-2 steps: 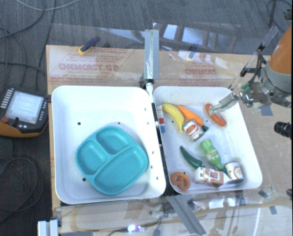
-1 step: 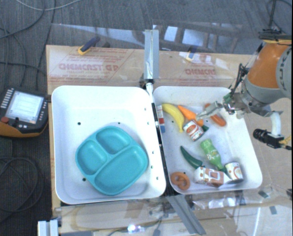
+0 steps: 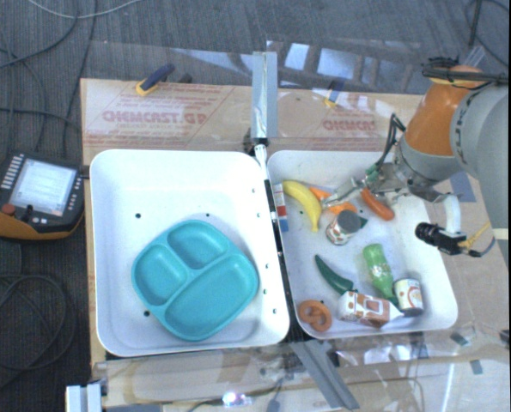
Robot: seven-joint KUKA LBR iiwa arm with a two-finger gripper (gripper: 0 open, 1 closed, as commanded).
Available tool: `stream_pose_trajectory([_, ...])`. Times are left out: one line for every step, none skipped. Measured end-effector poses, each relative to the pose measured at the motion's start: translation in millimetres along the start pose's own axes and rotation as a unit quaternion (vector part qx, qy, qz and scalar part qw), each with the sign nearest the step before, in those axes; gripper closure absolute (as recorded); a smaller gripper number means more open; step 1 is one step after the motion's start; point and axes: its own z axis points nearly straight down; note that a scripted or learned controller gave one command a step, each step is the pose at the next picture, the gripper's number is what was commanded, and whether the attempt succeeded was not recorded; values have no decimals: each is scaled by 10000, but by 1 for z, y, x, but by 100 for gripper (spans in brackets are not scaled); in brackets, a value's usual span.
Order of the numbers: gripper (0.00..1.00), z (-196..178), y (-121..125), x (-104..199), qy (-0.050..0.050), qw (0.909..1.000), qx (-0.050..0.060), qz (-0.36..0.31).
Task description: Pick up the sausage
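Note:
The sausage point(image 3: 377, 204) is a short orange-red piece lying at a slant in the upper right part of the right bin point(image 3: 435, 312). My gripper point(image 3: 368, 184) hangs at the end of the grey arm with its orange band point(image 3: 435, 114), just above and left of the sausage's upper end, close to it or touching it. Nothing is visibly lifted off the bin floor. The sausage's lower end points toward the bin's right wall.
Near the sausage lie an orange carrot-like piece point(image 3: 341, 207), a yellow banana point(image 3: 305, 201) and a small tin point(image 3: 345, 224). Lower down are a dark green pepper point(image 3: 332, 273), a green bottle point(image 3: 377, 269), a carton point(image 3: 364, 308), a can point(image 3: 410, 294) and a brown pretzel point(image 3: 313, 315). The left bin point(image 3: 118, 187) holds a blue divided plate point(image 3: 197, 279).

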Motion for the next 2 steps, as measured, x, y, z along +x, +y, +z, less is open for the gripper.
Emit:
stream_pose_trajectory([100,-9,-2,-6,-81,10000,16,11])
stream_pose_trajectory([100,-154,47,87,-90,9951,99,-975])
